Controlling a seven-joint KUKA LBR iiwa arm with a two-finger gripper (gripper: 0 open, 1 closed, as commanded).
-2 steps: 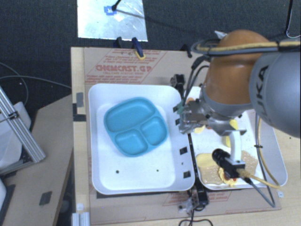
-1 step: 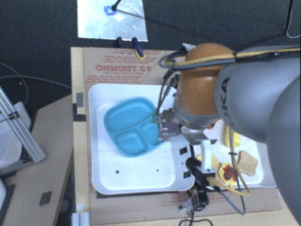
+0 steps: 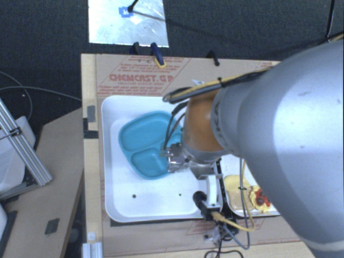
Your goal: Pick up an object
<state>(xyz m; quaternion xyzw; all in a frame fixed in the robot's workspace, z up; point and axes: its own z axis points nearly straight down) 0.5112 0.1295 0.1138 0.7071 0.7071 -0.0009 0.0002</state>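
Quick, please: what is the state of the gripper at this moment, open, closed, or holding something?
Gripper: it cannot be told; it sits low over the blue plate in the left bin, and nothing is visibly held.

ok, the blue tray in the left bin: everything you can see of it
The blue tray is a light-blue, plastic-looking dish with rounded corners and a raised divider splitting it into compartments. It lies flat, open side up, in the upper right part of the left bin. The arm's wrist covers its right edge, so any contact there is hidden. Nothing visible lies in it.
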